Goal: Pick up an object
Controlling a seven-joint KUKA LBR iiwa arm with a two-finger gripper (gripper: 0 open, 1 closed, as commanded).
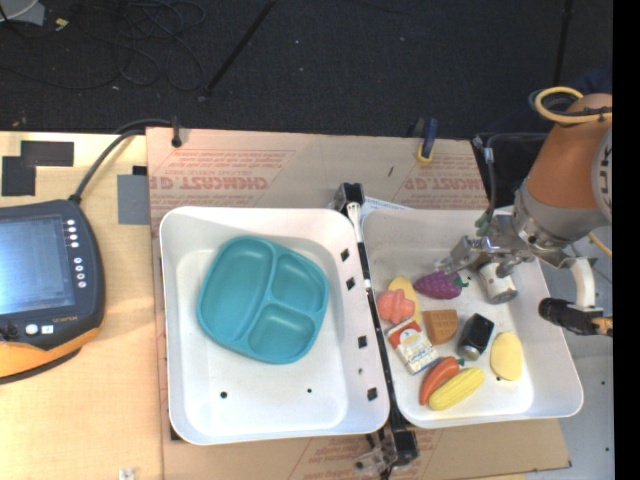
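The right bin (pixel 560 388) holds several toy foods. A purple grape bunch (pixel 437 285) lies near its middle, with a pink and yellow piece (pixel 398 300) to its left. A brown block (pixel 440 325), a small red and white carton (pixel 412 348), a black cylinder (pixel 476 334), a yellow lemon (pixel 507 355), a corn cob (pixel 457 389) and an orange carrot (pixel 436 378) lie toward the front. My gripper (pixel 466 260) hangs low over the bin's back half, just right of and above the grape bunch. A small silver can (pixel 498 286) sits right under the wrist.
The left bin (pixel 190 388) holds a teal divided plate (pixel 264 298). A black divider rail (pixel 362 298) runs between the two bins. A control pendant with a screen (pixel 45 273) lies on the bench at far left. The arm's orange band (pixel 568 163) rises at the right.
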